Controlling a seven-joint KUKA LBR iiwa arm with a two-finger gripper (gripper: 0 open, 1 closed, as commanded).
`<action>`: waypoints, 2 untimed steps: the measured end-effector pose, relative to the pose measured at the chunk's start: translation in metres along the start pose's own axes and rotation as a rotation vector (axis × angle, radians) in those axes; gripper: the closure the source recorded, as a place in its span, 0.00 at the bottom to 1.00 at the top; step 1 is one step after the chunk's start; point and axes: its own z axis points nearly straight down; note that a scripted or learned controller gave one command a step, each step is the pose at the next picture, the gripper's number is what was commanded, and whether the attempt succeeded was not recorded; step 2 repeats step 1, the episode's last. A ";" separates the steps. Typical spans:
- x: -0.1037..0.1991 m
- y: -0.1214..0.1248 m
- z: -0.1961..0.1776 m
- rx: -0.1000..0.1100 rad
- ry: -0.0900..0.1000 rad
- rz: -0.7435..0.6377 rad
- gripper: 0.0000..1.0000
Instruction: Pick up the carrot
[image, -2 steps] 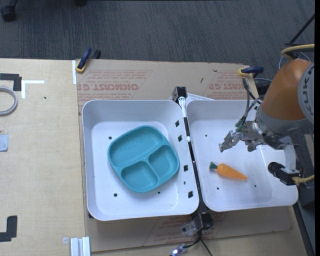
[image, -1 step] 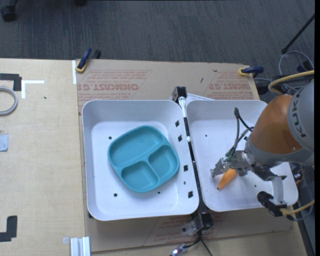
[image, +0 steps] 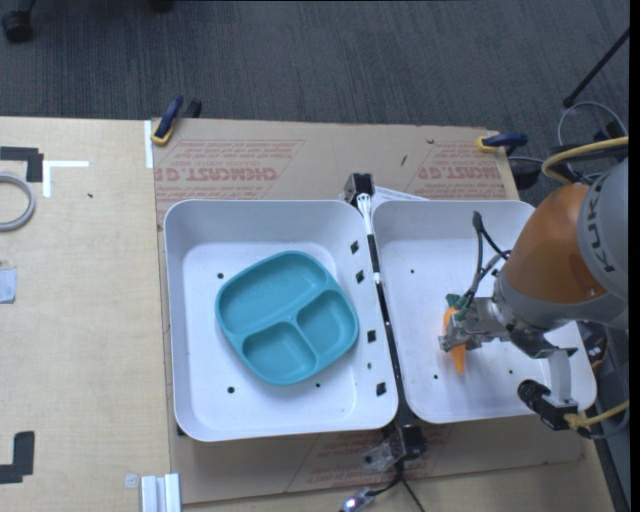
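The arm's grey and orange wrist (image: 560, 265), nearest the lens, was seen reaching over the right bin (image: 420, 400). In the left bin (image: 190, 400) a teal divided plate (image: 288, 317) was laid, well apart from the work. In the right bin the carrot (image: 456, 345) was found on the floor, its upper part covered by the gripper (image: 462, 330). The fingers appeared to be closed about the carrot, though this could not be told with certainty from the slanted view. A slip was judged possible if only the tip were pinched: the carrot might be tilted and dropped when lifted
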 end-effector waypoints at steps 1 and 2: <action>0.078 -0.012 -0.090 -0.001 -0.001 -0.005 1.00; 0.078 -0.012 -0.090 -0.001 -0.001 -0.005 1.00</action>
